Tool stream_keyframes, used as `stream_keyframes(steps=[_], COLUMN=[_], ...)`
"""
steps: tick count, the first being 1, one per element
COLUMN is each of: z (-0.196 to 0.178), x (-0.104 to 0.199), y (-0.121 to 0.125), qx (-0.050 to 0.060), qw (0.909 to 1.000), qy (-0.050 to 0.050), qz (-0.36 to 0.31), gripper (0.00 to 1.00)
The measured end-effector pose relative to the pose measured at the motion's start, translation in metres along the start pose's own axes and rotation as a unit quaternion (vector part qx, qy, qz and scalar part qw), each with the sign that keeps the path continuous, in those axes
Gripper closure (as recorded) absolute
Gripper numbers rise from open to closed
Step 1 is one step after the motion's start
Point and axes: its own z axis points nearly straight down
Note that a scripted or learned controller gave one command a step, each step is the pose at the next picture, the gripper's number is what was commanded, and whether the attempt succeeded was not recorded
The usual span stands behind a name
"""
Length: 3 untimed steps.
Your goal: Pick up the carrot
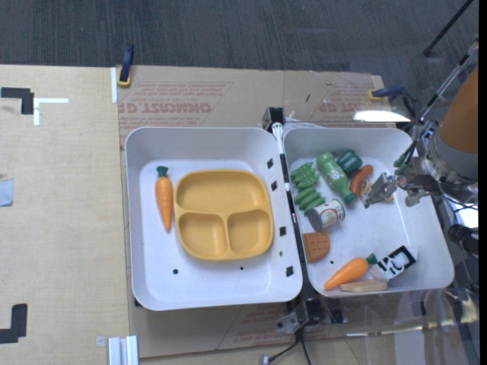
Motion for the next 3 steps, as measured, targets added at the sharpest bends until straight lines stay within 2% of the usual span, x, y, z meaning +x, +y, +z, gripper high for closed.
stream_keyframes(steps=[1,2,3], z=[0.090,0.135,0.135], x=[0.023,0.023,0.034], y=[-0.035,-0.035,-0.034], qx=[-0.001,-0.001,-0.002], qw=[0.9941,0.9838,0.9620], qy=[0.000,0.001,0.000], qz=[-0.109,-0.179,-0.273], gripper=[0.00,0.00,0.00])
